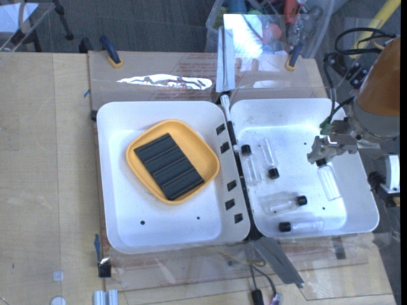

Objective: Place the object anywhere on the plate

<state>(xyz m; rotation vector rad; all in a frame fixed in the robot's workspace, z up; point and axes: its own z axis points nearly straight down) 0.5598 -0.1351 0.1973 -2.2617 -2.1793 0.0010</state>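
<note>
A yellow plate [141, 169] lies in the left bin [121, 227] with a dark ribbed rectangular pad [170, 166] resting across its middle. Several clear vials with black caps are scattered in the right bin [286, 116]: one [250, 165] near the divider, one [269, 159] beside it, one [286, 203] lower down and one [303, 224] by the front wall. Another clear vial [328, 183] lies just below my gripper [320, 156], which hovers low over the right side of the right bin. Nothing shows clearly between its tips.
A divider with black clips [227, 170] separates the two bins. A clear box of colourful items [273, 5] stands behind the bins. Cables [346, 62] hang at the back right by the arm. Bare wooden bench [38, 170] stretches to the left.
</note>
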